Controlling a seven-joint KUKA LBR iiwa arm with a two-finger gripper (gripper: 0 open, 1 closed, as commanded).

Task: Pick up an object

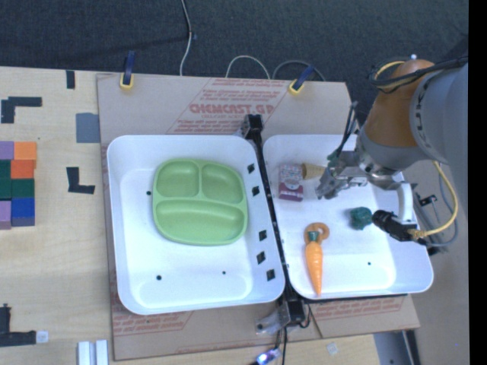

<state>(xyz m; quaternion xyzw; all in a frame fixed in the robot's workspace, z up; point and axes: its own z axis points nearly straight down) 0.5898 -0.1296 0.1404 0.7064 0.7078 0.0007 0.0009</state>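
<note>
Gripper (329, 187) of the grey arm (426, 120), hanging over the upper middle of the right bin (411, 280); whether it is released or clenched cannot be told, and nothing is seen grasped. A small pink-and-white packet (290, 182) lies just to the gripper's left, near the bin's left wall, with a small cone-shaped piece (312, 170) between packet and gripper. A dark teal object (360, 218) lies just below and right of the gripper. An orange carrot toy (314, 263) with a ring-shaped top (316, 232) lies lower in the frame, well below the gripper. The left bin (129, 280) holds a green divided plate (201, 201). Coloured blocks (18, 185) sit at the frame's left edge.
</note>
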